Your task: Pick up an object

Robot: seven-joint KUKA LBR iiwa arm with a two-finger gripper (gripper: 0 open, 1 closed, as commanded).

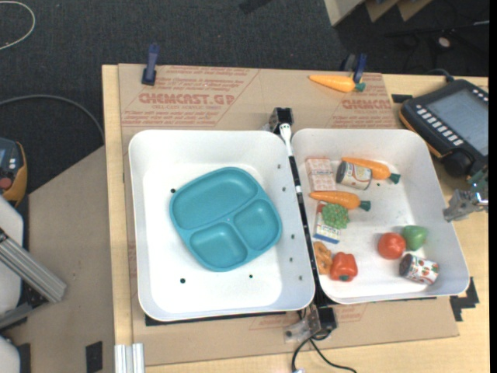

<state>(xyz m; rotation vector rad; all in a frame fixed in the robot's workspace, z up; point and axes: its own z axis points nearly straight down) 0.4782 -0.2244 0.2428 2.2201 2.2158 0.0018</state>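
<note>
Approach step, nothing grasped. Gripper [463, 200] sits at the right bin's [365, 292] right rim; cannot tell its state. Tomato [391, 245] lies near, down-left of it, beside a green pepper [415, 235]. Next move calls for travelling in over the tomato, then descending.

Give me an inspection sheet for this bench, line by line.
Surface: cardboard-covered bench bearing two white bins.
Job's things: right bin holds two toy carrots, a tomato, a red pepper, small cans and packets.
Clutter: teal divided plate in the left bin; one carrot on the cardboard.
Grippers: gripper at the right bin's right rim, state unclear.
Cables: black cable at the front edge.
Surroundings: pendant, dark carpet.
</note>
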